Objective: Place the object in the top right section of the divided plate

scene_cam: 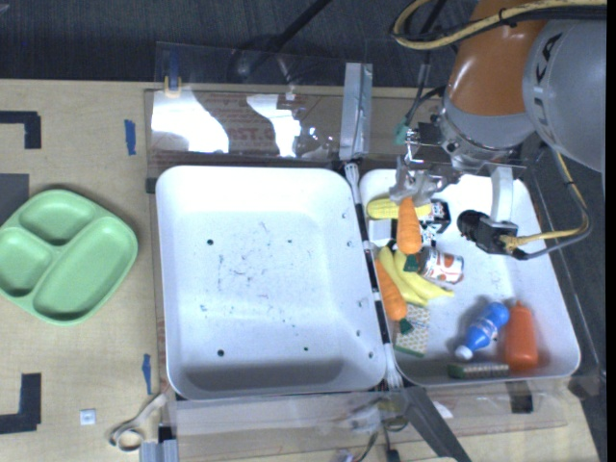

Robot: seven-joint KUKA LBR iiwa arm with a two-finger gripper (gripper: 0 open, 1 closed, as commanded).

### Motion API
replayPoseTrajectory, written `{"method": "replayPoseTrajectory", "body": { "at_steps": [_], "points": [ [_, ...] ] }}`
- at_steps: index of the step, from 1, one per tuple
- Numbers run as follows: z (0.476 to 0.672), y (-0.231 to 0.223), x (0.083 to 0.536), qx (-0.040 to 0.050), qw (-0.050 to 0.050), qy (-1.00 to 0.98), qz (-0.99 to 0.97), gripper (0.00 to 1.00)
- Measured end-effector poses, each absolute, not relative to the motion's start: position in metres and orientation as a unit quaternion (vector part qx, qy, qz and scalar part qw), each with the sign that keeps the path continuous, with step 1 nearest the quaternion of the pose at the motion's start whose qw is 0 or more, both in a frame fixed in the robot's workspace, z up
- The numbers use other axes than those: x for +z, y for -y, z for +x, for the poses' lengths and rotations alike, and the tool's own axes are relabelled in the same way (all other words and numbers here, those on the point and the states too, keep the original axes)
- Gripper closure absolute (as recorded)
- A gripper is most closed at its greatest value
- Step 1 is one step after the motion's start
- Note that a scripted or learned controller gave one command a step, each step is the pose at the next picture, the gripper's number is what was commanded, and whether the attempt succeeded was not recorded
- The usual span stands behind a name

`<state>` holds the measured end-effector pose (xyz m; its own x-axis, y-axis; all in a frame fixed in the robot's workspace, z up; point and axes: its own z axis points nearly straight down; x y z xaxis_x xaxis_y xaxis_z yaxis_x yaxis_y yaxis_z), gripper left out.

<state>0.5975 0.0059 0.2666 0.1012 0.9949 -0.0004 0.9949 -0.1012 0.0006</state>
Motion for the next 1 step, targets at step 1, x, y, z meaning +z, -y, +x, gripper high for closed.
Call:
{"method": "replayPoseTrajectory", "body": {
  "at_steps": [1],
  "points": [
    [0.5523, -0.0681, 0.1837, -0.0011, -0.001, -0.619, 0.785, 1.00]
  ]
}}
